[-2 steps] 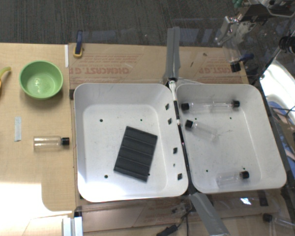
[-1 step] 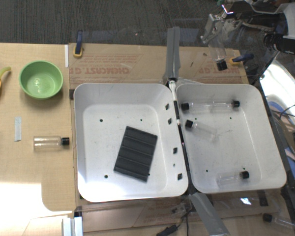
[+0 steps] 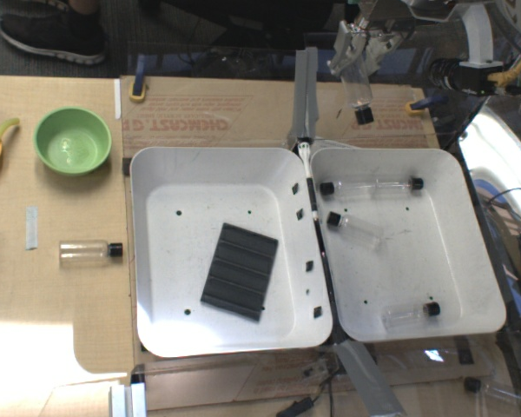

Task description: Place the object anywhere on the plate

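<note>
My gripper (image 3: 354, 57) hangs high over the cardboard behind the right bin (image 3: 478, 233). It is shut on a clear vial (image 3: 359, 92), which dangles from the fingers with its black cap pointing down. The plate (image 3: 240, 270), a dark ribbed rectangle, lies flat in the middle of the left bin (image 3: 156, 198), well to the left of the gripper and nearer the camera.
Three more clear vials with black caps lie in the right bin: one at the back (image 3: 370, 185), one near the left wall (image 3: 346, 224), one at the front (image 3: 411, 314). A green bowl (image 3: 73, 141) and another vial (image 3: 89, 250) sit on the bench to the left.
</note>
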Action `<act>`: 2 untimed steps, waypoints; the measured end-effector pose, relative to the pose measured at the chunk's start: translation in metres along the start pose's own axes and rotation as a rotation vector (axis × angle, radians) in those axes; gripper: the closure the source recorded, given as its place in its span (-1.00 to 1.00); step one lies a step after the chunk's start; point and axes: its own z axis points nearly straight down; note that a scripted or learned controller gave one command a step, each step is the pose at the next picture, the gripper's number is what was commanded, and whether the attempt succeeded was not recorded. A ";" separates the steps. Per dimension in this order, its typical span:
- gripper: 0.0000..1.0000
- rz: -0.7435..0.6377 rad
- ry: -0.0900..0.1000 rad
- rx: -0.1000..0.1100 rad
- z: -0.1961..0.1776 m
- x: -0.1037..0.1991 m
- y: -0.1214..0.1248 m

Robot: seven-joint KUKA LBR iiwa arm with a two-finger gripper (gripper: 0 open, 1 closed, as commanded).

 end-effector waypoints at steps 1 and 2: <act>1.00 0.590 -0.001 0.002 0.001 0.025 0.004; 1.00 0.298 -0.001 0.004 0.001 0.011 0.002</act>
